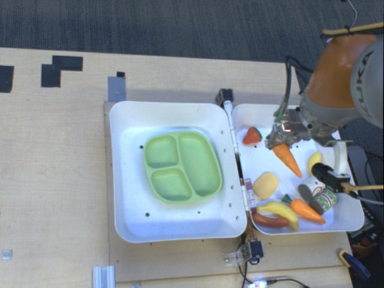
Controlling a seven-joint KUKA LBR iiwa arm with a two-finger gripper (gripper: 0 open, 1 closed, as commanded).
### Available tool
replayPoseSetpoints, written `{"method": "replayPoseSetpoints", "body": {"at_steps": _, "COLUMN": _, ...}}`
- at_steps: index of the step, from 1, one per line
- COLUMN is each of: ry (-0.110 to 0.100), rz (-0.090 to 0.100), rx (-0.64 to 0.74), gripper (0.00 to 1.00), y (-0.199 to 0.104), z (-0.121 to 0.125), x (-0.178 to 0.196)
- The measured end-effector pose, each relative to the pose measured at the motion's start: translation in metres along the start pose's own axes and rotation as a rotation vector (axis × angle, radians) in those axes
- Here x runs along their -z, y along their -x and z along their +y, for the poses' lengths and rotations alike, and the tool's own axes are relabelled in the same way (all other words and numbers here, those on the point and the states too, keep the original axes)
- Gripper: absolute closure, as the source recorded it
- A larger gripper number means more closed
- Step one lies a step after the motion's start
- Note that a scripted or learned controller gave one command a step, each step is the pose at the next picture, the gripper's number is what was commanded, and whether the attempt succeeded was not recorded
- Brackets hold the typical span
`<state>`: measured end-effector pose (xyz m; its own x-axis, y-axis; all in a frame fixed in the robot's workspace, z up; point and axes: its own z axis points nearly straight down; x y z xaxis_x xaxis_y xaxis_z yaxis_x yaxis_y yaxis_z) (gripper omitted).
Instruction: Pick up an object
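Note:
My gripper (281,141) hangs over the back of the right bin (354,221). An orange carrot (289,159) slants down and to the right from it, and its thick end sits between the fingers, which are shut on it. A red strawberry-like toy (252,135) lies just left of the gripper. Further front lie a pale yellow round toy (265,185), a banana (282,210), a second carrot (308,210) and a red sausage-shaped toy (270,221).
The left bin (129,221) holds a green divided plate (181,165). At the right bin's right side are a small yellow toy (314,161), a grey piece (305,192) and a labelled can (325,200). The arm covers the bin's back right corner.

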<state>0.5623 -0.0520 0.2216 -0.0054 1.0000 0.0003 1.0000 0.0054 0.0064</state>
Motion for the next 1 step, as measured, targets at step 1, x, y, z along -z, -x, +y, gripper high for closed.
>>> {"method": "replayPoseSetpoints", "body": {"at_steps": 1, "ry": -0.005, "rz": 0.0, "rx": -0.003, "gripper": 1.0, "y": 0.0105, "z": -0.0754, "x": -0.0156}}
